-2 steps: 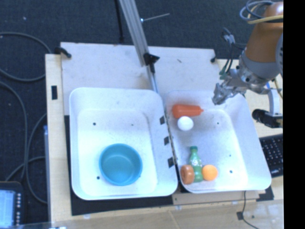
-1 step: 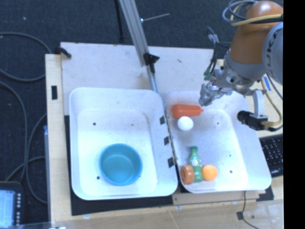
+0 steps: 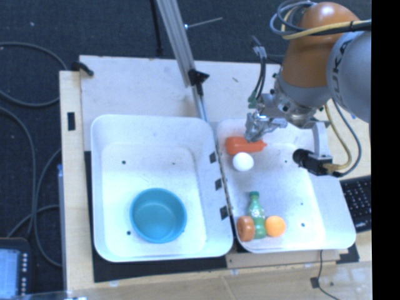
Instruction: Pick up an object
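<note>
**My gripper over the carrot, far end of right bin**

Nearest the camera, on the wooden bench (image 3: 156, 280), sit two shallow white bins side by side. In the left bin (image 3: 106, 136), toward its near edge, there's a round blue bowl (image 3: 158, 214), upright and apart from the walls.

In the right bin (image 3: 331, 224), at the near-left corner, three small things cluster: a brownish-red rounded obj. (image 3: 245, 228), an orange ball (image 3: 275, 225) just beside it on the right, and a small green bottle (image 3: 254, 204) lying just beyond, touching or nearly touching both.

Farther in, approx. mid-bin by the left wall, a white egg-shaped ball (image 3: 243, 162). Just beyond it, touching or almost so, an orange carrot-like piece (image 3: 244, 145) lies crosswise.

My gripper (image 3: 257, 130) hangs right above that carrot piece's far edge, w/ my grey arm and orange band (image 3: 312, 42) reaching in from the far right. Can't tell if it's open or closed, nor if it touches the carrot.

Beyond the bins, a slanted metal rail (image 3: 178, 39) runs to the far edge.
</note>
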Controlling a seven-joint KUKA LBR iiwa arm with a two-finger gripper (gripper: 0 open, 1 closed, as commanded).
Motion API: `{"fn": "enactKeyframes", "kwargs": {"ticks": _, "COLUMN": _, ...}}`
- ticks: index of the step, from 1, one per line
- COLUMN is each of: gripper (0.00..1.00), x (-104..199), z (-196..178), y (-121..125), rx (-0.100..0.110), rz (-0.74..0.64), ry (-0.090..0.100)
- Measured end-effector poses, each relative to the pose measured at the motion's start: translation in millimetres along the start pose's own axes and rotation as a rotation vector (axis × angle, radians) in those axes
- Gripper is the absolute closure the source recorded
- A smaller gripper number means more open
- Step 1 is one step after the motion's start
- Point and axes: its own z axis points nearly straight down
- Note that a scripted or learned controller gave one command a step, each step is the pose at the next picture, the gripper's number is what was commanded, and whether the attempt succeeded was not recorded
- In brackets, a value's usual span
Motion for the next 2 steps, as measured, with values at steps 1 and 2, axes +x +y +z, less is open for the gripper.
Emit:
{"fn": "enactKeyframes", "kwargs": {"ticks": 1, "gripper": 1.0, "x": 52, "z": 17, "y": -17, "rx": 0.002, "rz": 0.001, "ry": -0.002}}
{"fn": "enactKeyframes", "kwargs": {"ticks": 2, "gripper": 1.0, "x": 101, "z": 17, "y": -44, "rx": 0.003, "rz": 0.0, "ry": -0.001}}
